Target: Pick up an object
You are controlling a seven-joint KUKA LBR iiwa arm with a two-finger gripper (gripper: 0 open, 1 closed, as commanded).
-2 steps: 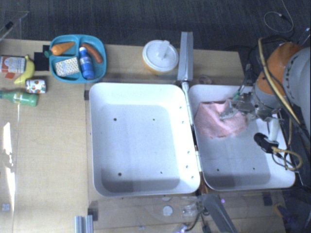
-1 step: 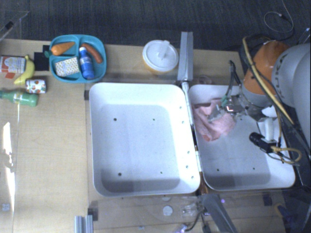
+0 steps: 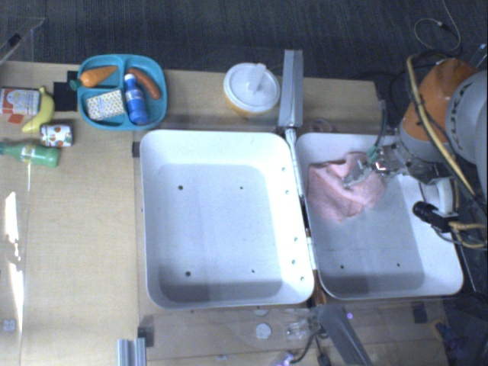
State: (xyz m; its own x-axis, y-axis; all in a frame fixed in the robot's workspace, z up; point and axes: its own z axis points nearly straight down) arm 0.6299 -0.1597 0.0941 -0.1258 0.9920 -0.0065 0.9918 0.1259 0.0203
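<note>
From the camera view, the grey arm (image 3: 457, 128), banded in orange above the wrist, is seen reaching in from the right and angled down over the right bin (image 3: 396, 273). Its gripper (image 3: 364, 170) is lowered onto a pink cloth (image 3: 343, 189), and a fold of the fabric is seen pinched between the metal fingers, so the tool is clenched on the cloth. Yellow and black cables are looped along the arm.

The cloth is soft, crumpled and bunched, pale pink, and is placed in the right bin's far left corner, close to the wall shared with the left bin (image 3: 221, 219). Both bins are shallow, white, rounded at the corners and smooth.

On the wooden bench (image 3: 76, 242), a blue sectioned tray (image 3: 156, 90) of toy food is set at the far left, and a round white lidded tub (image 3: 252, 88) stands behind the bins.
</note>
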